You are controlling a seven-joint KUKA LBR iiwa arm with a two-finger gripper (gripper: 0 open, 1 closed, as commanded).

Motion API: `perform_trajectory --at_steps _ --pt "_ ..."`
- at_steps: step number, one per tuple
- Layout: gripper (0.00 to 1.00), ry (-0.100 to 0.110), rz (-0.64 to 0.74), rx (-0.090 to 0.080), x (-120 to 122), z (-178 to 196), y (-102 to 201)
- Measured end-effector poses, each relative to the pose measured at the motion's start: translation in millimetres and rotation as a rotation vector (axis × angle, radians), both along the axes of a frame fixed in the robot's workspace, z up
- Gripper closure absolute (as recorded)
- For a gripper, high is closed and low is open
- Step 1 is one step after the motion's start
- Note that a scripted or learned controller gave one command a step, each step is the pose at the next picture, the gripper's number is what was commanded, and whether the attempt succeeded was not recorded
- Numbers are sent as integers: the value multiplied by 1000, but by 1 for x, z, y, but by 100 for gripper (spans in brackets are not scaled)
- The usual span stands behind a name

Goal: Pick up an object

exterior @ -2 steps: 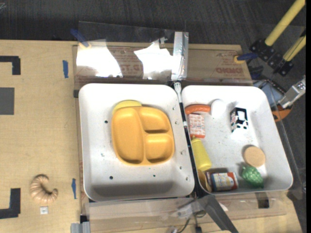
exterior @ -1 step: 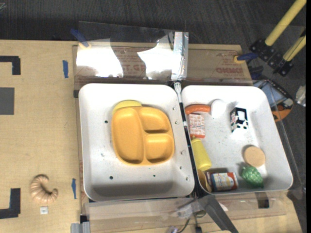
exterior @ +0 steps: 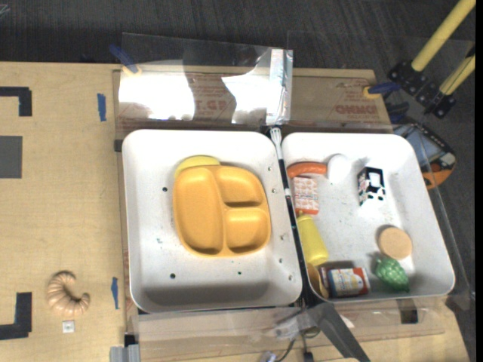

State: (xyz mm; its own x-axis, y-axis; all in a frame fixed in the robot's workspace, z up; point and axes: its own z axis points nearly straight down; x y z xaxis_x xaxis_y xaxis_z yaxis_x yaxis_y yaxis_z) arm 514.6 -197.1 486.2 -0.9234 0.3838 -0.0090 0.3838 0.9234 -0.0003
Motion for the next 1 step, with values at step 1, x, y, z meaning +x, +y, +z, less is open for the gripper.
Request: perform_trajectory --at_steps 1 --pt "100 1 208 -1 68 0 -26"
